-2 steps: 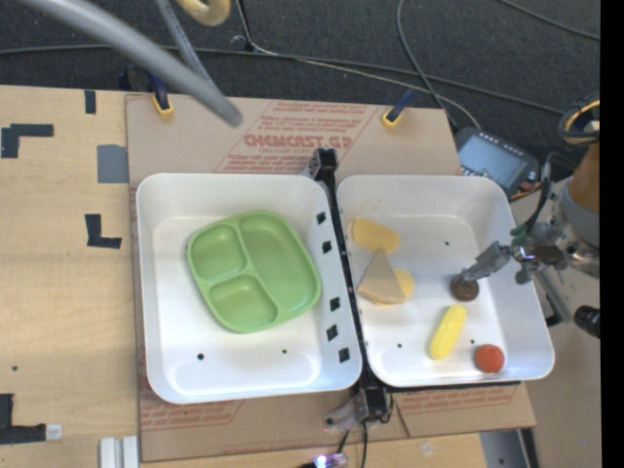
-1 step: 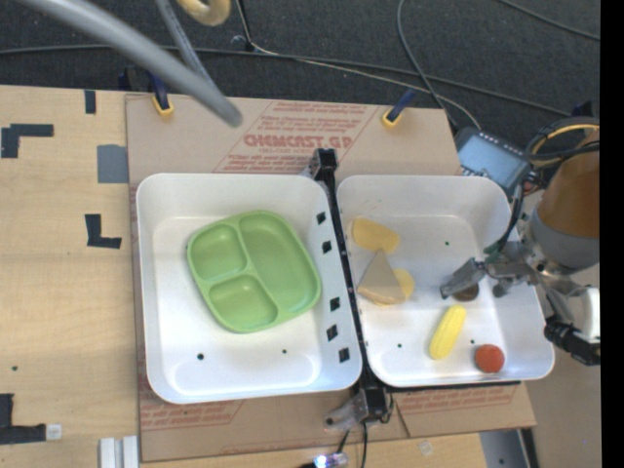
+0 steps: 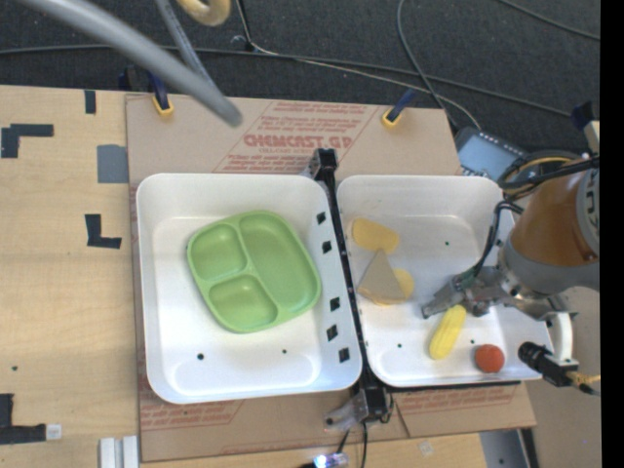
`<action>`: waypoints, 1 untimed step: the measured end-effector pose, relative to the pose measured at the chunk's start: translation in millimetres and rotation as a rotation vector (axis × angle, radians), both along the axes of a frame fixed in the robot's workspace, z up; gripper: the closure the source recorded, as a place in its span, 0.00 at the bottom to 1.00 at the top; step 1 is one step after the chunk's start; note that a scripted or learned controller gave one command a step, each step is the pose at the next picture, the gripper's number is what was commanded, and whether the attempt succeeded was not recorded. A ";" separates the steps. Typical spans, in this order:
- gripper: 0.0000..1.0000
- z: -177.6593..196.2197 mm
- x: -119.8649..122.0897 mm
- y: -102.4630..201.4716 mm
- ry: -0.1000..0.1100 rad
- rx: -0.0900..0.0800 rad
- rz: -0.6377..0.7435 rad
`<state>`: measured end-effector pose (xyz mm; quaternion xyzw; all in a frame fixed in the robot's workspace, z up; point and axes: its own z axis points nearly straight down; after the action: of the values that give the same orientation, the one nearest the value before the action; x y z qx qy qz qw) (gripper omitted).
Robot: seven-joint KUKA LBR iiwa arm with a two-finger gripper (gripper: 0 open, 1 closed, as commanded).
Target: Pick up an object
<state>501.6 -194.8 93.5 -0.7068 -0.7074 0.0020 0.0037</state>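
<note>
In the right bin lie a yellow corn cob, a small red-orange ball, a tan wedge and a flat yellow piece. My gripper reaches in from the right and hangs low over the bin, just above the upper end of the corn cob. It sits to the right of the tan wedge. I see nothing held in it. The arm's orange band stands above the bin's right wall.
The left bin holds a green divided plate. A black divider runs between the two bins. Cables cross the dark floor at the back, and a grey pole slants over the top left.
</note>
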 end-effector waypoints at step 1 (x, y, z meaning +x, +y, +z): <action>1.00 13.7 2.0 -0.2 -0.006 -0.001 0.001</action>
<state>503.6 -195.0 107.2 -0.7065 -0.7077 0.0004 0.0012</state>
